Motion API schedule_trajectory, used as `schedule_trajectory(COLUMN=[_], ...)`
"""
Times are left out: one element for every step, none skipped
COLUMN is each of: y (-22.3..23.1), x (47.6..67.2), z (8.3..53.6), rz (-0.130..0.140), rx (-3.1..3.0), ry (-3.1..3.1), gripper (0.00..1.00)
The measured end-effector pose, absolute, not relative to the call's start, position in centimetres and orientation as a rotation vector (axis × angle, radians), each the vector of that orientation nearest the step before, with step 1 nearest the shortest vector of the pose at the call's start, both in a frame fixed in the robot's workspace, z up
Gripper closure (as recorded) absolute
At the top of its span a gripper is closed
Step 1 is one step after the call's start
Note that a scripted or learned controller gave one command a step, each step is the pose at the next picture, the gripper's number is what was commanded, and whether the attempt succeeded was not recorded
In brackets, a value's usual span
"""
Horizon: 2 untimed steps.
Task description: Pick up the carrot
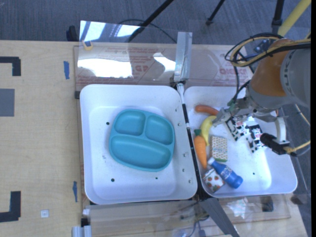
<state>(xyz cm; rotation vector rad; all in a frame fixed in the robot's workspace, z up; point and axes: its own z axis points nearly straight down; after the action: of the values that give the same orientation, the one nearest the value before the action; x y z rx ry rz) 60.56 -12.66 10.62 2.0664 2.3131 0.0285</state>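
On the wooden bench, two white bins; grey carpet beyond.

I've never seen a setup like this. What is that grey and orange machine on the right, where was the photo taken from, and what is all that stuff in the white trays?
The machine is a robot arm; its gripper is the "hand" with two fingers. One camera fixed above the bench looks down at a slant. Two shallow white bins sit side by side. The left bin holds a blue divided plate. The right bin holds toy food: a carrot, a banana, a sausage-like piece, a cracker-like block, a blue bottle and a spotted item. The gripper hangs over that bin, beside the banana. I can't see anything between its fingers, and the carrot lies in the bin.
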Motion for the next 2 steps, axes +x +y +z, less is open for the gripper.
schedule_trajectory(y=[-6.5,0.7], x=[48.4,47.9], z=[18.4,18.4], rz=[-0.001,-0.002], rx=[2.073,2.114], ry=[2.364,2.328], gripper=[0.00,0.00])
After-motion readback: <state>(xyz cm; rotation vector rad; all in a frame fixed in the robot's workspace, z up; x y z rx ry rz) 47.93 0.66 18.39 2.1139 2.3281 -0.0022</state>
